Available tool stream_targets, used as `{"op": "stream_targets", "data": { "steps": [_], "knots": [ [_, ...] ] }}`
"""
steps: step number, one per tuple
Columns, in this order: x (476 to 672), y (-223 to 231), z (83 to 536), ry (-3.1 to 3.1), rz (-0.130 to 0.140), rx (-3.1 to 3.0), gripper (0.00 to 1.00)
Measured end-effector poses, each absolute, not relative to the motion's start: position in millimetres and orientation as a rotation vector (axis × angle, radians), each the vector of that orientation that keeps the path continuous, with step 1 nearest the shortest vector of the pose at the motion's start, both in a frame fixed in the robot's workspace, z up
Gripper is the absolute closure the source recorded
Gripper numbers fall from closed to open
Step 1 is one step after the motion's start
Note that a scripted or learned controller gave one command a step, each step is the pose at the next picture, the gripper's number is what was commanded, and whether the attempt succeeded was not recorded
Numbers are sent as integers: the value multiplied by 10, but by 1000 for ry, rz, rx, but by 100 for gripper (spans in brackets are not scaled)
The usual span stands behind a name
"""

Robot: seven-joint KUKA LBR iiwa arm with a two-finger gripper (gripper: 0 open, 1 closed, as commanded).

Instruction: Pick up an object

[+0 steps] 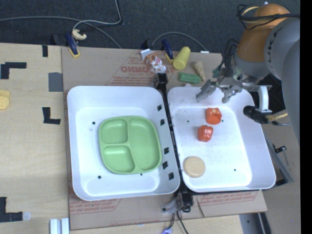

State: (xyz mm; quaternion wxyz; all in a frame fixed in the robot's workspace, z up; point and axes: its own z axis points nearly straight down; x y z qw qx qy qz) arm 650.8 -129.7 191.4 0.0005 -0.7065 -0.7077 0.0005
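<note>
Bench surface is pale wood-grain board [29,145] bearing several black tape marks [14,68]. A brown cardboard sheet [122,72] with red printing lies on the board. Beyond the bench's far edge the floor is dark grey carpet [161,6], crossed by a thin pale cable [58,19] and a dark cable [116,4]. Blue clamps [73,45] grip the far edge of the cardboard. Lighting is even, without hard shadows.

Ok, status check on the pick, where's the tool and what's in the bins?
Tool open, holding nothing, above right bin's far edge. Two red pieces and tan disc lie below. Green tray in left bin. Path clear.
</note>
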Motion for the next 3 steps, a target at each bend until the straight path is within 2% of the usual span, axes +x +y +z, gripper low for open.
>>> {"op": "stream_targets", "data": {
  "steps": [1,2,3],
  "knots": [
    [6103,-1331,864,-2224,-2,-2221,0],
    [5885,-1053,864,-2225,-2,-2223,0],
    [5890,-1059,965,-2226,-2,-2224,100]
  ]
}}
